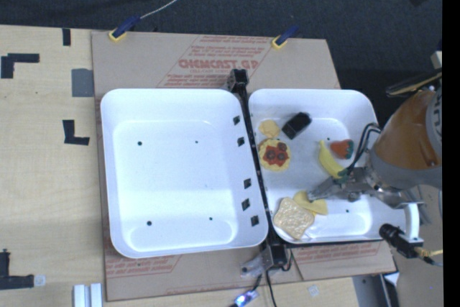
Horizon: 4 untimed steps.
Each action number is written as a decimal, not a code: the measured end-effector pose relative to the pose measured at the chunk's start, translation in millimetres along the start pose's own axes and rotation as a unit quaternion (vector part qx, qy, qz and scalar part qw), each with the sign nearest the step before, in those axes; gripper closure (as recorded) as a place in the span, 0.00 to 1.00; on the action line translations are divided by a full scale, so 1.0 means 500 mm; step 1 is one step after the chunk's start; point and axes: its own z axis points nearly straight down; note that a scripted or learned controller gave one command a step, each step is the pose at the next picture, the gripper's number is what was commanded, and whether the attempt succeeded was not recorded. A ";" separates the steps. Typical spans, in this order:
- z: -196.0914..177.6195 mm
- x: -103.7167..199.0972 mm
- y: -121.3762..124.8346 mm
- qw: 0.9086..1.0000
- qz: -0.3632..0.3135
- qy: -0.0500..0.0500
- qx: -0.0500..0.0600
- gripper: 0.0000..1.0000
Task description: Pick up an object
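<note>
The right bin (359,106) holds several toy food pieces. A black block (295,124) lies near its back, beside a small yellow chip (269,129). In front of the chip, against the divider, sits a round pizza-like disc (275,154). A yellow banana (330,159) lies mid-bin with a red-orange piece (343,148) touching it. A tan cracker (292,218) rests at the front left corner, and a yellow wedge (313,205) sits just behind it. My gripper (317,193) reaches in from the right and hangs low over the yellow wedge, between the banana and the cracker.
The left bin (172,169) stands beside the right one, with a black hinge strip (246,154) between them. Both rest on a cardboard sheet (215,61). The arm's orange band (406,136) overhangs the right bin's right rim.
</note>
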 end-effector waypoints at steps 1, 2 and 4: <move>0.003 0.068 0.125 1.000 -0.007 -0.001 0.001 0.00; 0.005 0.140 0.244 1.000 -0.008 0.000 0.001 0.00; -0.010 0.184 0.334 1.000 -0.003 -0.001 0.020 1.00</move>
